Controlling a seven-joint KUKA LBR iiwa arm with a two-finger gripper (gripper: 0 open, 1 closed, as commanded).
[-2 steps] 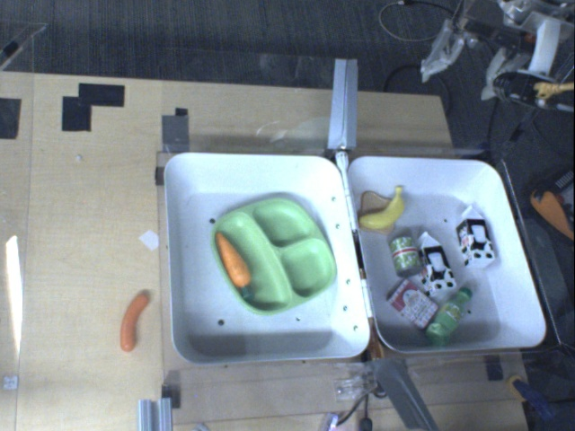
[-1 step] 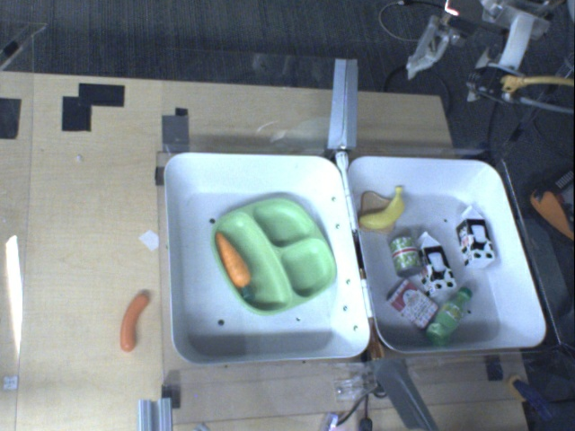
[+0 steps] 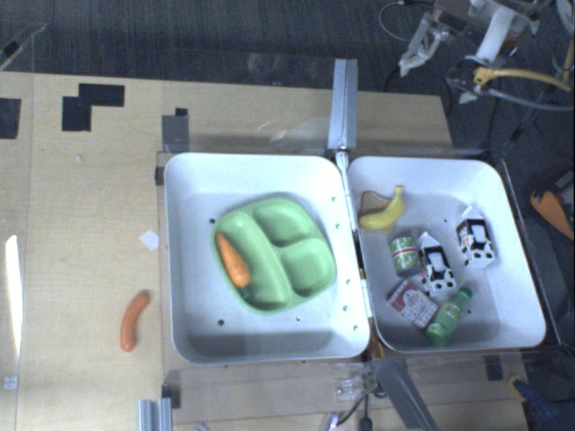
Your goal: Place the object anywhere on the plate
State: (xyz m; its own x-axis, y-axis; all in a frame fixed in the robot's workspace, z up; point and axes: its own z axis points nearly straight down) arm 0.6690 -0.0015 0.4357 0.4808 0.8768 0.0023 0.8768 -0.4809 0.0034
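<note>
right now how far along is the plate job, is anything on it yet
Looks done: a carrot lies on the green plate, in its left compartment, in the left bin. In hand: nothing that I can see; the gripper is raised beyond the bins, at the top right. Left: possibly nothing, if the carrot was the object. The banana and cartons stay in the right bin.

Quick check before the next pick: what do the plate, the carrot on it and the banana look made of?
Plate: looks like moulded plastic, pale green, smooth with a soft sheen and rounded compartment ridges.
Carrot: probably a plastic toy, judging by its even orange colour and smooth skin.
Banana: likely plastic too, uniform yellow with a slight gloss, though from this distance real fruit cannot be ruled out.
</note>
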